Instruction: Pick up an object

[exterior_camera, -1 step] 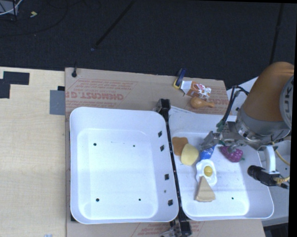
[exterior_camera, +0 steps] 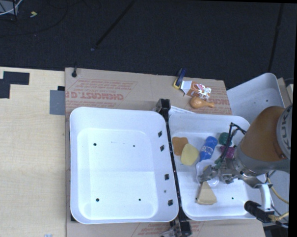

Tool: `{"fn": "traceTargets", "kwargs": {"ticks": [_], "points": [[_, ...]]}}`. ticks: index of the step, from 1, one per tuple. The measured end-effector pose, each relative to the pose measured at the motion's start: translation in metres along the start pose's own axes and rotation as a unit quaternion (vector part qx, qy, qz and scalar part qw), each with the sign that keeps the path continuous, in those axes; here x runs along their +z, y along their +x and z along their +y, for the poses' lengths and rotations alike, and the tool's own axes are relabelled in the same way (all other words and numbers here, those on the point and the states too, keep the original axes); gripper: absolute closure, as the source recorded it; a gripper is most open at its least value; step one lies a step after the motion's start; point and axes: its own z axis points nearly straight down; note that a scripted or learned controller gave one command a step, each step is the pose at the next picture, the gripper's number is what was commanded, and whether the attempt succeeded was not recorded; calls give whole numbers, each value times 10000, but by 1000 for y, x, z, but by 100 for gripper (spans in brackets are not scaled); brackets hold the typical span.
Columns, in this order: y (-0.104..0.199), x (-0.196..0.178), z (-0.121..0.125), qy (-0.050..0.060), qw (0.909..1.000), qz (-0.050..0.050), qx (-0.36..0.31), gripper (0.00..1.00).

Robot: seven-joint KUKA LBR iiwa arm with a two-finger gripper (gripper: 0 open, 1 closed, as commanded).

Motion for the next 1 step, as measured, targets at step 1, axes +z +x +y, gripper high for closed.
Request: {"fn": "traceTargets", "kwargs": {"ticks": [1], "points": [[40, 9, 69, -92, 9999, -5, -44, 0]]}}
